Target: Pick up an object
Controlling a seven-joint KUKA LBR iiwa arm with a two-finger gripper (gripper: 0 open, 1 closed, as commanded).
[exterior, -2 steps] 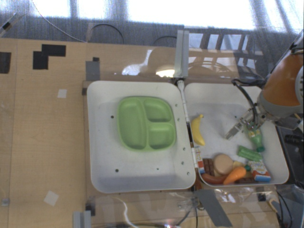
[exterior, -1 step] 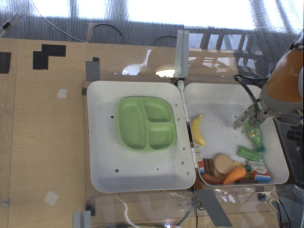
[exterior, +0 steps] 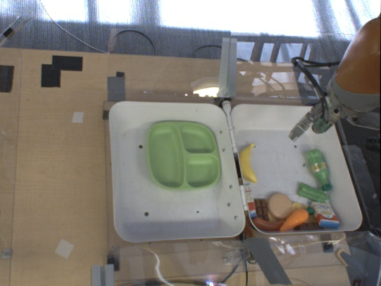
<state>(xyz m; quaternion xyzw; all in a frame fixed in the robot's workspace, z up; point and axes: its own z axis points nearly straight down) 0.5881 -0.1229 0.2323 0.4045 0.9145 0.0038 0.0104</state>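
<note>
My gripper (exterior: 311, 127) hovers over the upper right part of the right bin (exterior: 271, 127), its two fingers apart with nothing between them. Below it in the same bin a green bottle (exterior: 318, 168) lies near the right wall. A yellow banana (exterior: 247, 163) rests against the bin's left wall. Along the front edge sit a tan round piece (exterior: 280, 206), an orange carrot (exterior: 293, 220), a small green block (exterior: 312, 192) and a white carton (exterior: 326, 214). The gripper touches none of them.
The left bin (exterior: 128, 177) holds a green divided plate (exterior: 183, 155). A grey divider post (exterior: 227, 64) stands behind the seam between the bins. The arm's orange band (exterior: 366, 55) and black cables (exterior: 306, 70) hang over the right bin's far right corner.
</note>
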